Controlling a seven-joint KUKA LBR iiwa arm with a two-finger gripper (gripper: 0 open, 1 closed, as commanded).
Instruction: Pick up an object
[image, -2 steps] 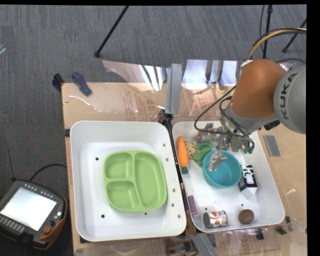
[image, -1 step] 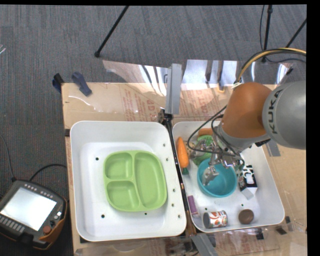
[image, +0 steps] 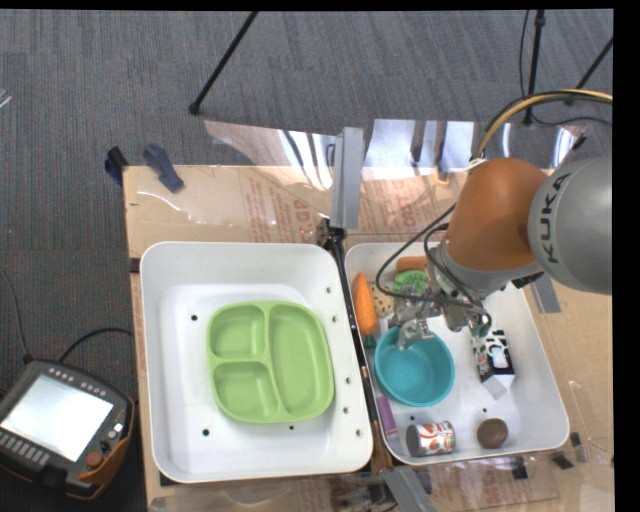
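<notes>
Starting at your left, the left bin (image: 170, 300) holds a green divided plate (image: 270, 360). In the right bin (image: 545, 400), an orange carrot (image: 365, 303) lies lengthwise, just left of the gripper (image: 420, 325), which hangs over the blue bowl's (image: 415, 370) rim; you cannot tell its grip. A can (image: 431, 438), a brown ball (image: 491, 432) and a carton (image: 494, 357) sit nearby.

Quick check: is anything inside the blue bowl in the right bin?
The blue bowl looks bare on the inside where visible. The gripper hangs over its upper rim, so that edge of the bowl and whatever lies beneath the gripper is covered.
</notes>
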